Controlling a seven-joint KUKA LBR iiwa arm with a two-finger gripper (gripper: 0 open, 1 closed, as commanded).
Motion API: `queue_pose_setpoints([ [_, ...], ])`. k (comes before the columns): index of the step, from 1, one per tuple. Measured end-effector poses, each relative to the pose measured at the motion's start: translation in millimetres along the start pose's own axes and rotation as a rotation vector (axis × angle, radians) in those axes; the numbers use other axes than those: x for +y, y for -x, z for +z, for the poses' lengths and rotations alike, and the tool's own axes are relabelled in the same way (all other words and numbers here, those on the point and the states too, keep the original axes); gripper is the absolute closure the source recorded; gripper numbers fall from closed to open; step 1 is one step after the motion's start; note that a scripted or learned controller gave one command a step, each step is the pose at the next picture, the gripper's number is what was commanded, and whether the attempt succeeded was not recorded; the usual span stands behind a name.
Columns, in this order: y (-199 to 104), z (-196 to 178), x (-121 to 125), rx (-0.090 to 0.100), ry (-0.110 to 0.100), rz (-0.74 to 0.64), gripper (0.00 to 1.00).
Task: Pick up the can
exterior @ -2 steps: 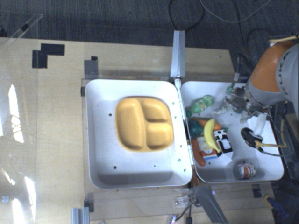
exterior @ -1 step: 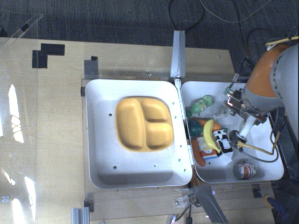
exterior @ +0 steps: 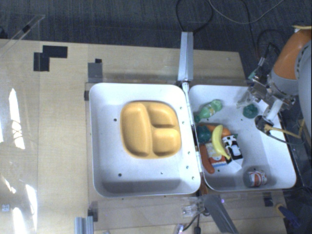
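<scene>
The hand (exterior: 263, 112), grip state unclear, hovers over the right bin's (exterior: 287, 177) far edge, well apart from the can (exterior: 255, 178) near the front rim.

Arm (exterior: 292, 57) cut off by right edge

can (exterior: 255, 178): open above | clutter (exterior: 219, 147) well apart, left

This looks like a robotics lab. A pale wooden counter (exterior: 53, 145) carries two shallow white plastic bins (exterior: 105, 174) fixed side by side, with a grey aluminium rail (exterior: 185, 57) running between them at the top centre of the frame. Thin black cables (exterior: 195, 13) loop over dark grey carpet (exterior: 97, 9) along the upper edge. Black tape marks (exterior: 48, 55) sit on the counter's upper left, and a grey robot arm with an orange band (exterior: 290, 62) enters at the upper right.
</scene>
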State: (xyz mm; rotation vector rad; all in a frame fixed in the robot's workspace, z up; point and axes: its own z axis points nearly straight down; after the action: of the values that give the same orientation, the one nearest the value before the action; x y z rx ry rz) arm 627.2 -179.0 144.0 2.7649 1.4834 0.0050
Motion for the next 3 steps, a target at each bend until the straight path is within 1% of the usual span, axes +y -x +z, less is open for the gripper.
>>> queue_pose_setpoints([
  [1,-54.6,52.6,-55.5,-0.006,-0.002,0.079,0.0],
  [2,-58.3,41.8,-55.7,-0.002,-0.001,0.071,1.0],
  [3,-44.4,3.5,-103.1,0.0,-0.005,0.38,1.0],
])
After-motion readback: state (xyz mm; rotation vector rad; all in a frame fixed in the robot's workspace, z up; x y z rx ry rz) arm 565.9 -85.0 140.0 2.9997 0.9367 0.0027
